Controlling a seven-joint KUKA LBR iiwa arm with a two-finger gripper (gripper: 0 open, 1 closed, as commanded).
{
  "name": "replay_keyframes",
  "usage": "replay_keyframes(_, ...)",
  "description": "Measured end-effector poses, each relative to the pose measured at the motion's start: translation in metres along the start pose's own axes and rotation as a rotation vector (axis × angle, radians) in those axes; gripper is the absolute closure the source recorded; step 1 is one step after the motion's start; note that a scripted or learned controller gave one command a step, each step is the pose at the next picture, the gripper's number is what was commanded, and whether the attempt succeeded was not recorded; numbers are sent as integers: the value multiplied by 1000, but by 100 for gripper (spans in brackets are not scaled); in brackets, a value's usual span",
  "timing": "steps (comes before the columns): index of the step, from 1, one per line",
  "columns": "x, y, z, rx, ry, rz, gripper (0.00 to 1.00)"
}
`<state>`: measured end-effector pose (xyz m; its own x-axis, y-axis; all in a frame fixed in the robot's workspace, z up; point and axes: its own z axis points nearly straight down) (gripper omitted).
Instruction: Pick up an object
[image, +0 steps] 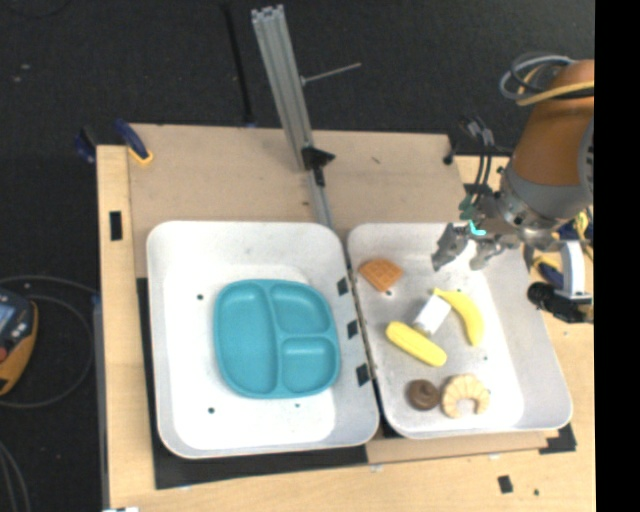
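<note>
A pale wooden bench (230, 170) stands on a dark floor, with a grey metal post (290, 100) rising from its far edge and cables lying off its left side. Two shallow white bins sit side by side on it. The left bin (180, 260) holds a blue divided plate (275, 337) near its middle. The right bin (530, 380) holds a toast-coloured piece (380, 274) near its far left corner, a small white block (432, 314) touching a banana (463, 313) near the middle, a yellow corn-like piece (415, 343) just left of them, and a brown doughnut (423, 394) beside a croissant (466, 395) near the front edge.

The arm leans in over the right bin's far right corner. Its gripper (462, 248) hovers above bare bin floor near the far edge, fingers spread apart, grasping nothing, apart from the banana below it.
</note>
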<state>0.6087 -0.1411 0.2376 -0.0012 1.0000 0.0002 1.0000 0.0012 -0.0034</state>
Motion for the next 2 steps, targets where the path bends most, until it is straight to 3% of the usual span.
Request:
replay_keyframes(1,0,1,-2,-5,-1,-1,0)
replay_keyframes(2,-10,-4,53,1,-1,1,0)
